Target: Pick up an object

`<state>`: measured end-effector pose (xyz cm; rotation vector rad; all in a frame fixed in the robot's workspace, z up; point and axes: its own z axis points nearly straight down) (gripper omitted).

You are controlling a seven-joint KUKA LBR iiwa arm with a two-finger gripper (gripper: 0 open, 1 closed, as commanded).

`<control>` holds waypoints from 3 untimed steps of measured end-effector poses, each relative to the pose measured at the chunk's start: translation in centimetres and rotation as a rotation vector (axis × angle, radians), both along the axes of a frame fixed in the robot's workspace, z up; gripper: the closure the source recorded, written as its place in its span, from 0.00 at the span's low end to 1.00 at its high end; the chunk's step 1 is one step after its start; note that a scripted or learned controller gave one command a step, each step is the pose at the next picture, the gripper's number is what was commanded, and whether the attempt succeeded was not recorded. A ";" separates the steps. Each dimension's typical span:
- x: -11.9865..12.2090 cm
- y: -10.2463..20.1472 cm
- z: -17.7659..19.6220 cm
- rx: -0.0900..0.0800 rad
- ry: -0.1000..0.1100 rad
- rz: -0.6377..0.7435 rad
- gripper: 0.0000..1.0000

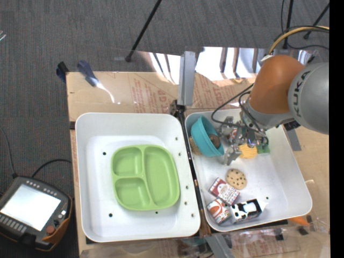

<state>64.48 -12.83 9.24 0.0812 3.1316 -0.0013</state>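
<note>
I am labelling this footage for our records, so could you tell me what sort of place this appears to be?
Most likely a robotics lab test bench: a grey arm reaches over two white bins, a handheld control pendant lies on the carpet, and stand legs rise behind.

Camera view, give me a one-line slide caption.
KUKA arm's gripper low in the right bin beside a tilted teal bowl; green divided plate in the left bin.

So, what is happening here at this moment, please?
A grey arm with an orange band reaches into the right bin, and its hand is low beside a teal bowl and a yellow piece. Nothing is visibly held. A cookie and small cartons lie nearer the front. The left bin holds a green divided plate.
</note>
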 end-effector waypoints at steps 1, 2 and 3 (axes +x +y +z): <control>-2.7 1.7 0.7 -0.021 -0.020 -0.086 0.00; -1.5 1.9 0.3 -0.017 -0.010 -0.193 0.00; -0.8 2.8 0.2 -0.018 -0.007 -0.298 0.00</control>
